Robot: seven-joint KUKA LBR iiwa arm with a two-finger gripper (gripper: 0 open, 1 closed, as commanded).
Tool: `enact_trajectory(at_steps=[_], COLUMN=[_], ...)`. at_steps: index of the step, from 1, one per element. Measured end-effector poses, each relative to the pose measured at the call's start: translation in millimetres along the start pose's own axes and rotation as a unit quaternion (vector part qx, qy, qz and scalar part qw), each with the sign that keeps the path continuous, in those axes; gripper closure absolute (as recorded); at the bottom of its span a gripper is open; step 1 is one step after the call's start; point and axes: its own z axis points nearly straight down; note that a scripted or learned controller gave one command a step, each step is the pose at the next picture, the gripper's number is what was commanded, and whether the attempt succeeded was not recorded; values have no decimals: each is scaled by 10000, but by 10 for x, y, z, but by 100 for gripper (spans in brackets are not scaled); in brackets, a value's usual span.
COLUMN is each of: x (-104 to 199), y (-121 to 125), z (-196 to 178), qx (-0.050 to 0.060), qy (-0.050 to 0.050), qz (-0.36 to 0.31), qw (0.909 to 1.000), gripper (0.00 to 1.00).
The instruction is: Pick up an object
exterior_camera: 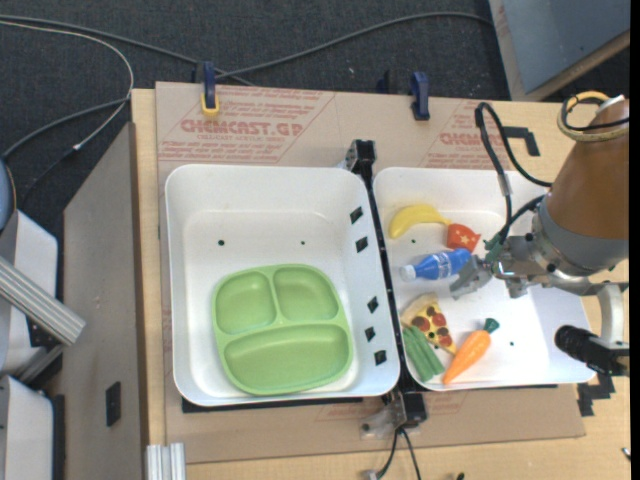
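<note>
In the right bin point(530, 368) lie a yellow banana point(415, 218), a small red piece of toy food point(461, 236), a blue bottle point(436, 265) on its side, a pizza slice point(432, 323), a green pod point(422, 353) and an orange carrot point(466, 355). My gripper point(480, 275) hangs over the middle of this bin, just right of the blue bottle's end and below the red piece. It is above the carrot's green top. I see nothing held in it.
The left bin point(190, 268) holds a green divided plate point(283, 326). A black divider point(372, 258) runs between the bins. Blue and yellow clamps point(209, 88) grip the cardboard at the back. The arm's orange band point(600, 183) rises at the right.
</note>
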Motion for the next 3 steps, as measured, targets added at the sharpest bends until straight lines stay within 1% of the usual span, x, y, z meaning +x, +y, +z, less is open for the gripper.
enact_trajectory(at_steps=[1, 2, 3], x=[-97, -88, -89], y=[-10, 27, 49], z=[556, 1180, 1240], qx=[23, 24, -21], qy=[4, 7, 7], qz=[9, 8, 5], qw=[10000, 10000, 10000], gripper=[0, 0, 0])
